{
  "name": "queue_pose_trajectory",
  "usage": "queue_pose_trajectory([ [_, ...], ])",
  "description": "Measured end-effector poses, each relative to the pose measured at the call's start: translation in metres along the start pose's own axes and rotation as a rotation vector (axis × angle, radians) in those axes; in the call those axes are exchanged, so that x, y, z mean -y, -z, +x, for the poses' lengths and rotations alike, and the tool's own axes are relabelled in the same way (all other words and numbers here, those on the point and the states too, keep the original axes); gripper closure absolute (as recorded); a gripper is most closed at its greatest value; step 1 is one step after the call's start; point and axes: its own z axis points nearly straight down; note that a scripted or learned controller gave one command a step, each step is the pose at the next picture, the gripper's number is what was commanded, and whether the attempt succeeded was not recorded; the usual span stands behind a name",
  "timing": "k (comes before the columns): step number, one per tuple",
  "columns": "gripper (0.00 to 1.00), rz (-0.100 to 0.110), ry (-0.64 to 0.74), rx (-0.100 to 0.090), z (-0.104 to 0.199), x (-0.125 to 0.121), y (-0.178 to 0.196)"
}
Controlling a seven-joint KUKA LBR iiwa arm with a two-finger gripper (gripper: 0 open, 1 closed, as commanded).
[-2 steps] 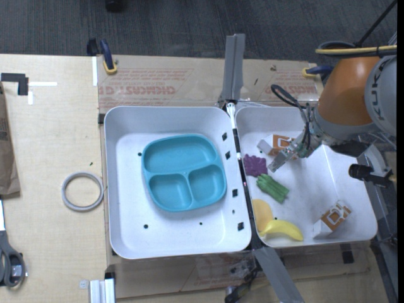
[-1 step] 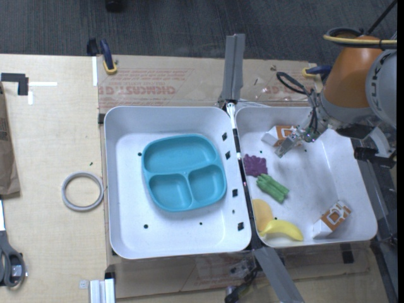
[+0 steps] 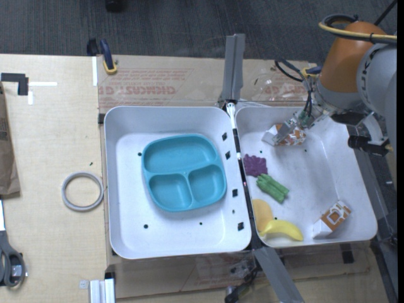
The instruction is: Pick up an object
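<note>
Hand [image 3: 297,126] beside carton [image 3: 282,134], grapes [image 3: 255,165] well apart.

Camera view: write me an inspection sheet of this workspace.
Surface: wooden bench bearing left bin and right bin.
Job's things: right bin holds purple grapes, green vegetable, banana, small carton; left bin holds blue divided tray.
Clutter: tape roll, scissors, blue clamp.
Grippers: gripper low over the right bin's far end, an orange-and-white item at its tip; grasp cannot be told.
Cables: yellow and black loops at the wrist.
Surroundings: dark floor.
</note>
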Motion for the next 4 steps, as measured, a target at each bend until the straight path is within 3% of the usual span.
queue_pose_trajectory([
  [1,0.0,-0.006,0.345,0.016,0.006,0.015,0.001],
  [2,0.0,0.007,0.458,0.008,0.031,-0.01,0.001],
  [3,0.0,-0.008,0.593,0.009,0.088,0.053,0.006],
  [4,0.0,-0.005,0.472,0.006,0.079,0.028,0.001],
])
